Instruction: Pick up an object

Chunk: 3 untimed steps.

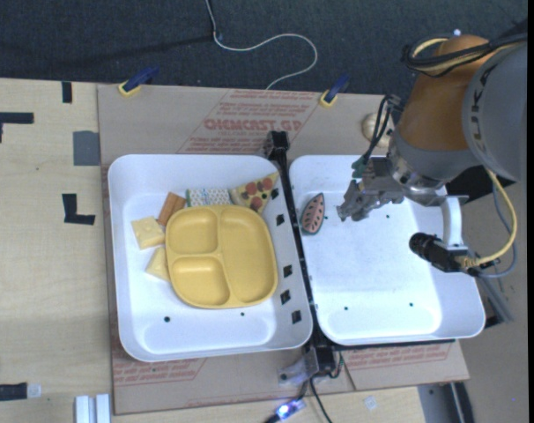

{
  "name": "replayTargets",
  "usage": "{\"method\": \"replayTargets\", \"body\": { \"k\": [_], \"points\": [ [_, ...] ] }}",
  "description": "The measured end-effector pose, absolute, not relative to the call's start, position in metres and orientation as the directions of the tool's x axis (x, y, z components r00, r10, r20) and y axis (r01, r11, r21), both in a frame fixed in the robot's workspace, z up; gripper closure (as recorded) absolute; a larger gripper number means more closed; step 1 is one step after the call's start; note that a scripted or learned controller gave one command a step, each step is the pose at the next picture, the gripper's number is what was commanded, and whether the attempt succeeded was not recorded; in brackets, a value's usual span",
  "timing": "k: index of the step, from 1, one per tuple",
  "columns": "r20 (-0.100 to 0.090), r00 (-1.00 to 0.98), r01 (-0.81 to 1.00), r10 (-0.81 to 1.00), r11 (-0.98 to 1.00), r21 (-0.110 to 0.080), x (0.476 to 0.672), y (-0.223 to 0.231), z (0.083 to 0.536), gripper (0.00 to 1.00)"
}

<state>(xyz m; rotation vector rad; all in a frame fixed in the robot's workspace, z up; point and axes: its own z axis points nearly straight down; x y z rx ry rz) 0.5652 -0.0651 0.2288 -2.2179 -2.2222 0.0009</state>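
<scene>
I've got the gripper (pixel 353 210) hovering empty over the right bin (pixel 381 320), fingers slightly parted, near the small brown ridged object (pixel 313 213) at the bin's left edge, which looks light and stiff, so I'd pinch across its narrow sides

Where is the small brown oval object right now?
The small brown oval object lies in the right bin, against its left wall beside the divider, just left of the gripper.
</scene>
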Motion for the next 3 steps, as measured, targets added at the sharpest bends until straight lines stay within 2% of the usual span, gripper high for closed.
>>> {"method": "replayTargets", "body": {
  "k": [1, 2, 3],
  "points": [
    [0.001, -0.002, 1.000, 1.000, 0.002, -0.001, 0.561, -0.071, 0.233, 1.00],
    [-0.001, 0.000, 1.000, 1.000, 0.000, -0.004, 0.562, -0.075, 0.214, 1.00],
    [0.001, -0.001, 1.000, 1.000, 0.001, -0.001, 0.554, -0.074, 0.233, 1.00]
  ]
}}
